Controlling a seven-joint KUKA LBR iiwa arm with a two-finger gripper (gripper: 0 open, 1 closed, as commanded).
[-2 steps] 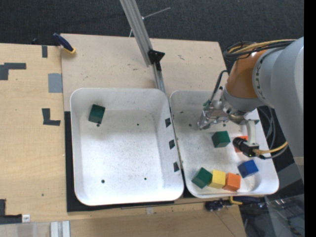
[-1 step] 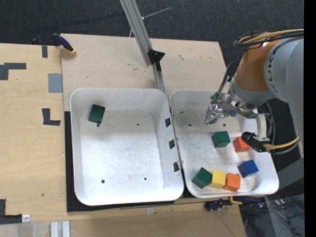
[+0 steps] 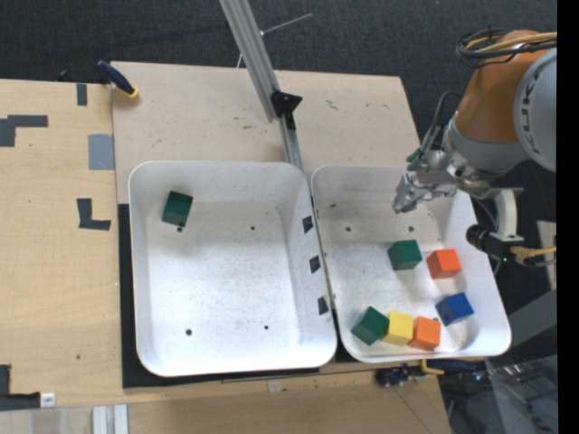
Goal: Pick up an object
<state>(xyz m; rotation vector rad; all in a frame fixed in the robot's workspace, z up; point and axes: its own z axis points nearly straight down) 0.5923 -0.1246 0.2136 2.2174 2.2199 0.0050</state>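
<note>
My gripper hangs over the far part of the right bin, above and a little behind a green cube. Nothing shows between its tips. Right of that cube lies an orange cube, and a blue cube sits nearer the front. Along the front wall stand a dark green cube, a yellow cube and another orange cube, touching in a row. In the left bin a single dark green cube rests at the far left.
A slanted metal rail runs down from the top to the divide between the bins. A blue and yellow clamp lies on the wooden bench at the far left. The arm's orange band looms at the right.
</note>
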